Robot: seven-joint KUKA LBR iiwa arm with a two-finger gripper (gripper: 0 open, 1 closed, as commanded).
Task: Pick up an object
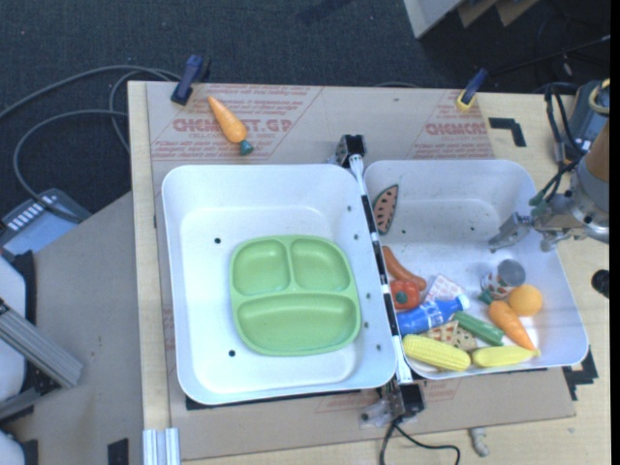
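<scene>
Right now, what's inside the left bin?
Inside the left bin lies one green divided plate, its three sections bare. Whatever is under the plate is covered and can't be seen.

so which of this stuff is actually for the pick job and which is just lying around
For the job:
- two-finger metal gripper
- white right bin holding yellow plastic corn cob, round orange fruit, blue plastic bottle

Lying about:
- green divided plastic tray in white left bin
- orange toy carrot on the board

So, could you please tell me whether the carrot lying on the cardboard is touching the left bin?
Apart. The camera view shows the carrot on the cardboard behind the left bin, with a bare strip of cardboard plainly between its green tip and the bin's rim.
</scene>
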